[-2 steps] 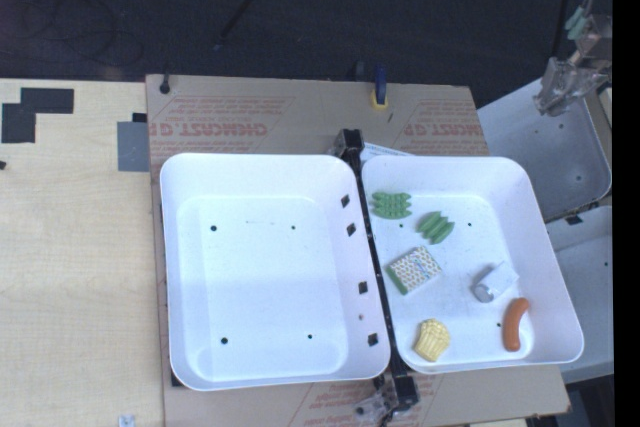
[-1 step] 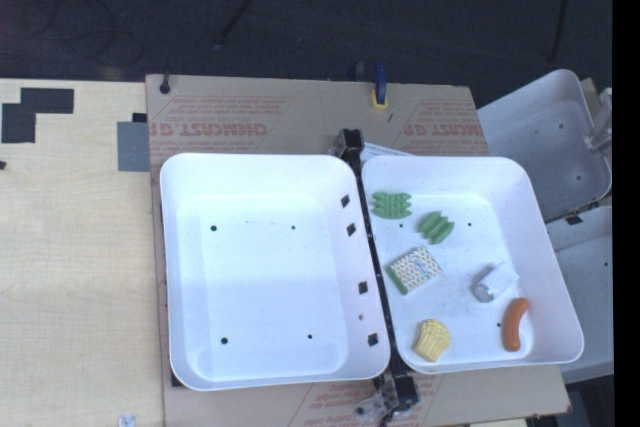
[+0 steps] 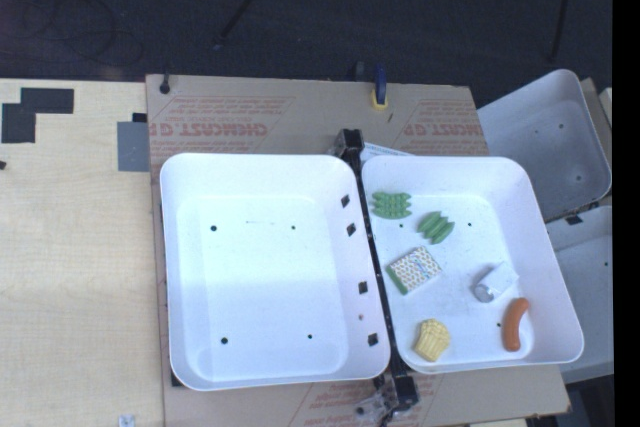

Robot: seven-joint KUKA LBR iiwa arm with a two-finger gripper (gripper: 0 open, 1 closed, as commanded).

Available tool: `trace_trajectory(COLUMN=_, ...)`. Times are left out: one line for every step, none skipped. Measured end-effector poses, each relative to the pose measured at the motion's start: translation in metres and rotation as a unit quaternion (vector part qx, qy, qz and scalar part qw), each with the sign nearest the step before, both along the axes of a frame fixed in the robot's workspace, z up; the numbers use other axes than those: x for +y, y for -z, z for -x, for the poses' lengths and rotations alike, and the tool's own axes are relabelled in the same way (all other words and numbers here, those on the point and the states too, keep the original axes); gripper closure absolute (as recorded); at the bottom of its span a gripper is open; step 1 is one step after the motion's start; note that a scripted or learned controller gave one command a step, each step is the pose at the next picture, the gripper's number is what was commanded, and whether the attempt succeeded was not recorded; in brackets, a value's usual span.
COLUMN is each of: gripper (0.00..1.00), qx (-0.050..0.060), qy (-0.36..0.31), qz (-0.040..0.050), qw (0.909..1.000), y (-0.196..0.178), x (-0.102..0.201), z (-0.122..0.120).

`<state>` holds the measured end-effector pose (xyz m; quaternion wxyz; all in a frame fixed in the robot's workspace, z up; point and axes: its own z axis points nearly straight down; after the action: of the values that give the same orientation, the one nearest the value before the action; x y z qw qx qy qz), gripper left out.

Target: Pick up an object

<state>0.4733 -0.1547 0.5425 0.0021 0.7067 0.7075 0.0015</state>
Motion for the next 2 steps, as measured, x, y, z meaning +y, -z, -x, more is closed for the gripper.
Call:
trace_trajectory(gripper=1.0, qx=0.006, qy=0.0, qz=-0.001, qw=1.0, y=0.053, x=0.015, z=-0.016)
trace_trajectory(gripper=1.0, qx=0.004, qy=-0.001, qz=-0.0007, qw=1.0, y=0.045, x=0.037, z=-0.002)
